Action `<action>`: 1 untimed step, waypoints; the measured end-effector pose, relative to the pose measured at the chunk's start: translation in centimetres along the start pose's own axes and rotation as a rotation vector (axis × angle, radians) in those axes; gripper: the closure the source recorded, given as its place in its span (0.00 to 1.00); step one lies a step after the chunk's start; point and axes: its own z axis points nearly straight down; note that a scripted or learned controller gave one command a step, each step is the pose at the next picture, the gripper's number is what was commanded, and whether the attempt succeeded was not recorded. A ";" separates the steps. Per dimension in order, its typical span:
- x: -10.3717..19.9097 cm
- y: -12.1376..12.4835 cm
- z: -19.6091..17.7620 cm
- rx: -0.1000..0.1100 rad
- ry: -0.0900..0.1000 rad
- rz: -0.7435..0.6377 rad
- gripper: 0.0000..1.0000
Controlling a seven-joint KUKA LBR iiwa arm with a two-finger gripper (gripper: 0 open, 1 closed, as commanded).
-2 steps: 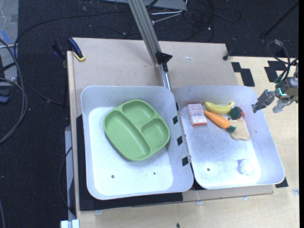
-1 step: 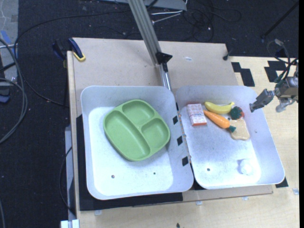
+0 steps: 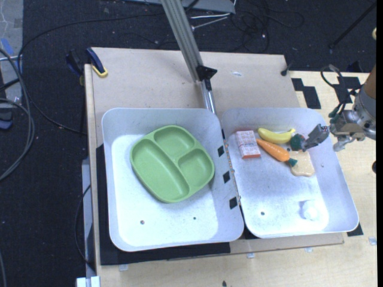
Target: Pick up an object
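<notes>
The right bin [image 3: 281,190] holds several objects at its far side. A yellow banana [image 3: 276,135] lies next to an orange carrot [image 3: 273,150] with a dark green top. Left of them is a pink and red box [image 3: 247,144]. A tan slice [image 3: 303,165] sits just right of the carrot. A small white lump [image 3: 309,210] rests near the front right corner. My gripper [image 3: 328,140] hovers over the bin's right rim, just right of the carrot top and banana tip. It is open, with nothing between its fingers [image 3: 316,136].
The left bin [image 3: 119,220] bears a green divided plate [image 3: 172,162]. A slanted metal pole [image 3: 182,28] runs from the back down to the gap between the bins. The arm's wrist [image 3: 362,115] enters at the right edge.
</notes>
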 end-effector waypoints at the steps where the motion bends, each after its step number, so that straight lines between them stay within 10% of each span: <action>1: 0.0 0.1 4.3 0.000 0.000 0.002 0.00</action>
